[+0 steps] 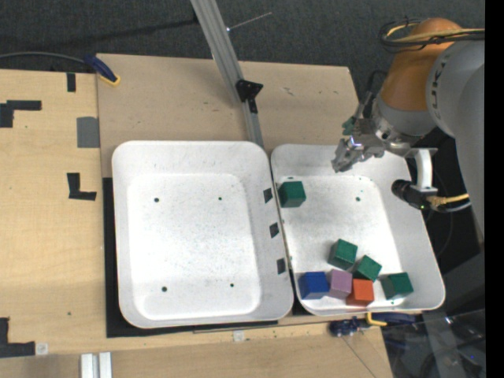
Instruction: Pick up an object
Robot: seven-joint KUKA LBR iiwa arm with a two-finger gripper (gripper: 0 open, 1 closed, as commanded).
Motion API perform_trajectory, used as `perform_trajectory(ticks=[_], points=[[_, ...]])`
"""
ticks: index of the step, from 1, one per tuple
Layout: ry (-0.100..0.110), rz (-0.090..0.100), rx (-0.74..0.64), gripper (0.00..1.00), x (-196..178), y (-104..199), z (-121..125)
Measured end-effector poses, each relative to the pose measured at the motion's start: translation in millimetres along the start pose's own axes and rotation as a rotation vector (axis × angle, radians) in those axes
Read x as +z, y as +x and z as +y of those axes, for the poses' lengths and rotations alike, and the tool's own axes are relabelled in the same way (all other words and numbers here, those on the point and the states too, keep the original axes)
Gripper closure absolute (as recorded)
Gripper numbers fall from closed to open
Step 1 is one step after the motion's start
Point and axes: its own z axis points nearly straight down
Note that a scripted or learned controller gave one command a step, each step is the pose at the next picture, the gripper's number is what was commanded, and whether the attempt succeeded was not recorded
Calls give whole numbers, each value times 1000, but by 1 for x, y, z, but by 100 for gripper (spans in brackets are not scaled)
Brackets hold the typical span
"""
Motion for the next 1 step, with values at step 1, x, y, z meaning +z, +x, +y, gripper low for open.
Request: perform_trajectory(ticks=[1], points=[[1,1,-2,100,-52,11,1]])
